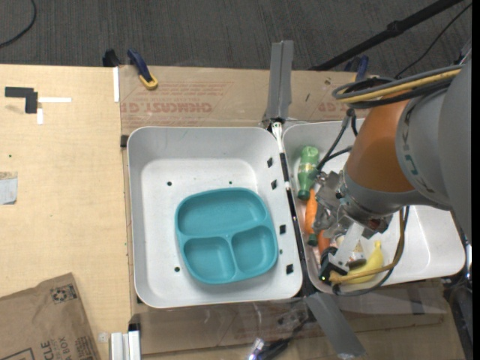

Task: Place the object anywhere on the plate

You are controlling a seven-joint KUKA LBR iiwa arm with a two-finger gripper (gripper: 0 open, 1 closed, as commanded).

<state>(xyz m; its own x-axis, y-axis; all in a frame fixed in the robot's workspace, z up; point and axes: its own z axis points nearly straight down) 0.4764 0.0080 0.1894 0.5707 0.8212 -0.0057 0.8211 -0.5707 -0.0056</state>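
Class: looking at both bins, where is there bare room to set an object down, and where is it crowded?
Free: the plate's three compartments, and the left bin floor around it. Crowded: the right bin's left side, where the bottle, carrot and banana lie under the gripper.

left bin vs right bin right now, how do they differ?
The left bin holds a teal three-compartment plate; the right bin holds the loose items: a green bottle, an orange piece and a banana. The left bin lies in open view; the arm hangs over the right bin and hides much of it. Both are shallow, white, side by side.
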